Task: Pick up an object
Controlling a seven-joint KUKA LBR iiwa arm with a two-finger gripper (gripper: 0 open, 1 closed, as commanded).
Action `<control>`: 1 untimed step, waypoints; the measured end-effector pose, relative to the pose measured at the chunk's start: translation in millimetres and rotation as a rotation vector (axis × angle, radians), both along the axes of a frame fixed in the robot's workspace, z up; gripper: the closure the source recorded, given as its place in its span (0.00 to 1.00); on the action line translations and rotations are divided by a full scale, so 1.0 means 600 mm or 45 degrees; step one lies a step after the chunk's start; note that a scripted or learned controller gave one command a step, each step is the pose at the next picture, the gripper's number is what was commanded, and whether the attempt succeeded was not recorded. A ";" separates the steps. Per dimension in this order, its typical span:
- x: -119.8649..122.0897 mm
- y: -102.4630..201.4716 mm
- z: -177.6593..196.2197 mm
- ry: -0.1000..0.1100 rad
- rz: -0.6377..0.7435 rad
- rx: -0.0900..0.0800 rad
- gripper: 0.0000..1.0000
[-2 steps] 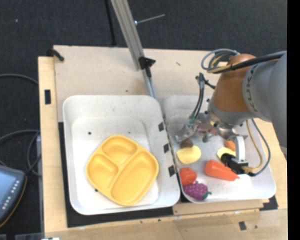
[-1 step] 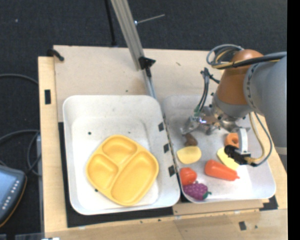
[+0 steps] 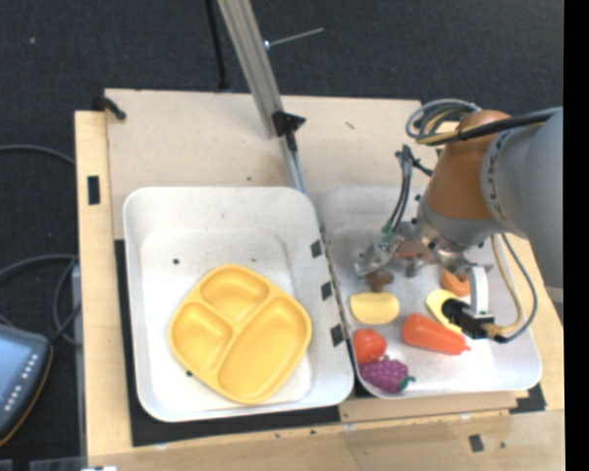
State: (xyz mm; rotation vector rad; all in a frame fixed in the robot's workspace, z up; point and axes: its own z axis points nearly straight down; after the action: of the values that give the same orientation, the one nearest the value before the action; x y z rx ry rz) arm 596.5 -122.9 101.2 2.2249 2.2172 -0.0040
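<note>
Grey and orange, the arm reaches down into the right-hand bin [image 3: 515,361], and its pincer [image 3: 378,261] sits low near that bin's upper left part. Whether the pincer is parted or closed cannot be told from the camera view; the metal parts blur together there, and nothing can be seen clamped in it.

Just below the pincer, almost touching, lies a small brown object [image 3: 379,282]. Below that rests a pale yellow piece [image 3: 374,308], and farther down a red piece [image 3: 369,344] and a bunch of purple grapes [image 3: 386,372]. Down and to the right of the pincer lie an orange carrot [image 3: 434,335] and a yellow piece [image 3: 440,305]. Well to the pincer's left, in the other bin [image 3: 142,224], sits a yellow divided plate [image 3: 240,334].

The step in hand looks like the descent onto a target, probably the brown object. Next, a firm grasp and a straight lift would be needed, and a miss seems possible among such crowded toys.
</note>
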 end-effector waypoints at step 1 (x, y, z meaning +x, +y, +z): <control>0.003 0.001 0.018 -0.007 -0.006 0.004 1.00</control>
State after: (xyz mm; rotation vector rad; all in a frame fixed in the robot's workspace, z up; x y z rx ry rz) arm 598.5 -122.3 112.2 2.2291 2.2113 0.0057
